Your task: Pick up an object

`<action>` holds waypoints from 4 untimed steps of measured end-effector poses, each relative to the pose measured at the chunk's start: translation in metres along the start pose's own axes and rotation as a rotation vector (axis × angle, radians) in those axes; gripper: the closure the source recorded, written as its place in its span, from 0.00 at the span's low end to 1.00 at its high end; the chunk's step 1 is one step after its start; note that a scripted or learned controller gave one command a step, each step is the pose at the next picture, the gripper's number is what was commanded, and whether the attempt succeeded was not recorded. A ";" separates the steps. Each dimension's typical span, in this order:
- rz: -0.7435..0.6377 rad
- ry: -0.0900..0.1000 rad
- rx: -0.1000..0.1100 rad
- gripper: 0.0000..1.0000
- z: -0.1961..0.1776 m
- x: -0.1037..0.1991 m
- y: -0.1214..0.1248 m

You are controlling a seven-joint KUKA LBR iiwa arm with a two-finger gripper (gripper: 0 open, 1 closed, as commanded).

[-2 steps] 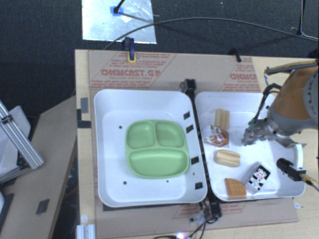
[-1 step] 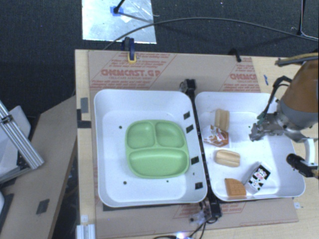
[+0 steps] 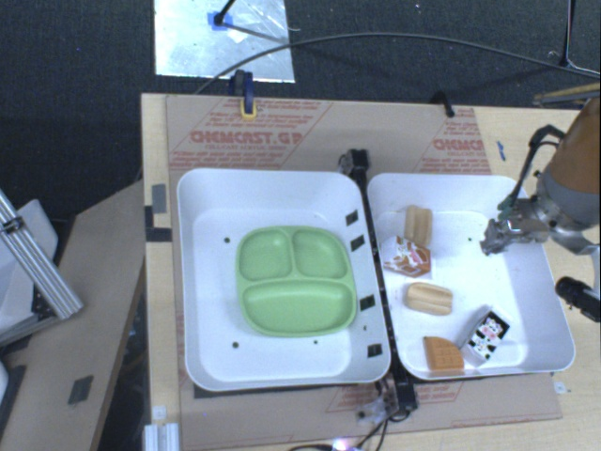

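Note:
The right bin (image 3: 554,280) holds several small objects. A tan bread-like block (image 3: 418,224) lies near its back left, with a red and white packet (image 3: 408,256) just in front of it. A pale tan bun (image 3: 428,298) lies further forward. An orange-brown square piece (image 3: 443,355) and a black and white patterned box (image 3: 485,334) sit by the front wall. My gripper (image 3: 496,238) hangs over the right part of this bin, to the right of the packet and apart from every object. Nothing shows held in it.
The left bin (image 3: 202,252) holds a green divided plate (image 3: 296,280). A black divider with clips (image 3: 371,261) runs between the two bins. A cable (image 3: 376,38) arcs across the dark floor behind the bench, and a blue clamp (image 3: 245,90) stands at the back edge.

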State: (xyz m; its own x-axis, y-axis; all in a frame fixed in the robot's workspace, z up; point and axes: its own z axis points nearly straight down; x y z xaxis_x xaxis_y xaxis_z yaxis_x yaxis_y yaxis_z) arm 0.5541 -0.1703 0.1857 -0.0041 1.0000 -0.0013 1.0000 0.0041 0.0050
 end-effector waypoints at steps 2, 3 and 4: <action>-0.005 0.002 0.002 1.00 -0.049 0.050 -0.002; -0.007 0.004 0.003 1.00 -0.053 0.111 0.006; -0.006 0.003 0.004 1.00 -0.047 0.166 0.001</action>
State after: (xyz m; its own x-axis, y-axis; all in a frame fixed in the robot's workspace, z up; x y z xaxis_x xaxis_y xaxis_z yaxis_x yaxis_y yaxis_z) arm 0.5539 -0.0044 0.2320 -0.0103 0.9999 0.0020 0.9999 0.0103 0.0011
